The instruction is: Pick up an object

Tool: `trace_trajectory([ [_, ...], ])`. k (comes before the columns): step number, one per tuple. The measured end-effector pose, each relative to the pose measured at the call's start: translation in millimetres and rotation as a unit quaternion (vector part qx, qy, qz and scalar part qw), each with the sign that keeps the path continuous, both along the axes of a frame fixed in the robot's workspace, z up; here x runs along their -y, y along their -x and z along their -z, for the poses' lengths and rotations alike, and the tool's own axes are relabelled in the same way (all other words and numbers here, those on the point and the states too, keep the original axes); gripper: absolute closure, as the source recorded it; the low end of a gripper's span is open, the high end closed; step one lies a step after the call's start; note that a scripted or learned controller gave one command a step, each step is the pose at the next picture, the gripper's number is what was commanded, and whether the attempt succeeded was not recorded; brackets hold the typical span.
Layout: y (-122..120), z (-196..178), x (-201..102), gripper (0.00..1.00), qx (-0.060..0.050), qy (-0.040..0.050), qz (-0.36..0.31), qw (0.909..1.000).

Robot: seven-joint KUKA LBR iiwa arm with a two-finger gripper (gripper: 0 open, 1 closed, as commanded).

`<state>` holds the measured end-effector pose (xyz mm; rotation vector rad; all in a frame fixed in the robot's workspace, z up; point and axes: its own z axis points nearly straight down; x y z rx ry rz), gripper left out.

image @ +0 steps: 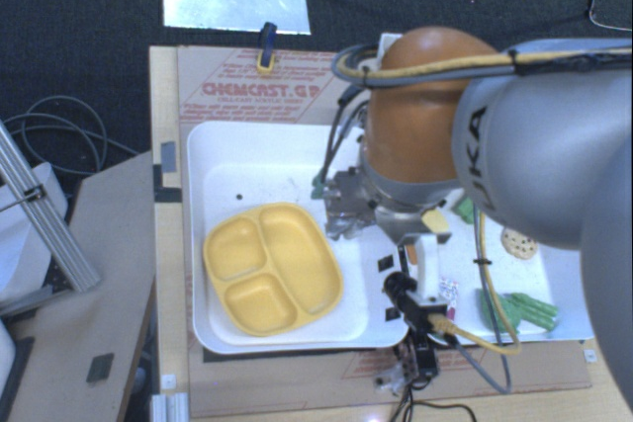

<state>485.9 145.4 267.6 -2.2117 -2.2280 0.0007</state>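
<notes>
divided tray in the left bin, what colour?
Yellow. The divided tray has three compartments and lies in the left bin; clearest in the camera view.

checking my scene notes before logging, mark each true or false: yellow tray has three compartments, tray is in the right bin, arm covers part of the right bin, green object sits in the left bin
1. The yellow tray has three compartments. True.
2. The tray is in the right bin. False: it lies in the left bin.
3. The arm covers part of the right bin. True.
4. The green object sits in the left bin. False: it lies in the right bin.
</notes>
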Motion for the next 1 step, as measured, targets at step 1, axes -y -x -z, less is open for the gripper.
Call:
trace_trajectory([
  [1, -37.3, 13.6, 106.2, 1.00, 0.002, 0.0024, 0.008, 1.0000],
])
